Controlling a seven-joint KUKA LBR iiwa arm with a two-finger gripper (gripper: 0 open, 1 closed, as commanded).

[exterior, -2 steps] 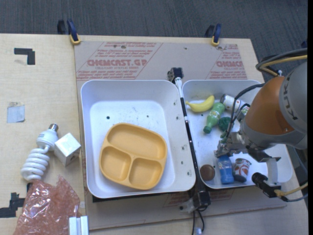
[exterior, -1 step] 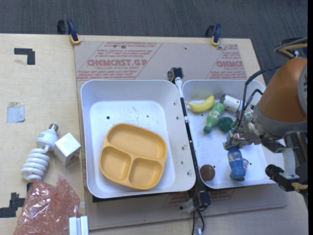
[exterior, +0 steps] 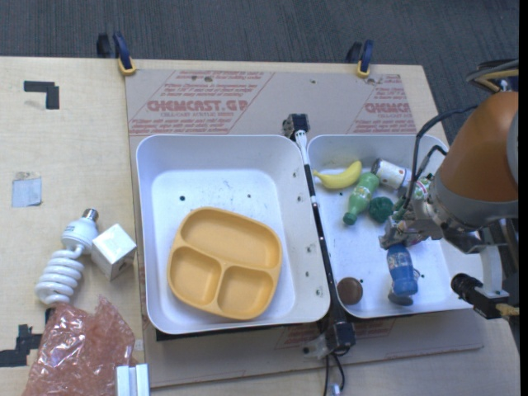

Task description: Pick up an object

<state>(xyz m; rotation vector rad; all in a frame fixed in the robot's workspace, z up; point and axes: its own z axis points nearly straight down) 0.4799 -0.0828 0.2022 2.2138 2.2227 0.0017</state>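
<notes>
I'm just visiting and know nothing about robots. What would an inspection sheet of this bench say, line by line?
Surface: board printed with red lettering, bearing a left bin and a right bin side by side.
Job's things: right bin holds a banana, green bottle, white bottle, blue bottle and brown ball.
Clutter: left bin holds a yellow tray with three compartments; left of the bins lie a spiral bulb, a white cube and a pink bag.
Gripper: gripper sits above the blue bottle's top; grasp cannot be judged.
Cables: black cable loops by the arm.
Surroundings: blue clamps on the board's far edge; grey carpet beyond.
</notes>
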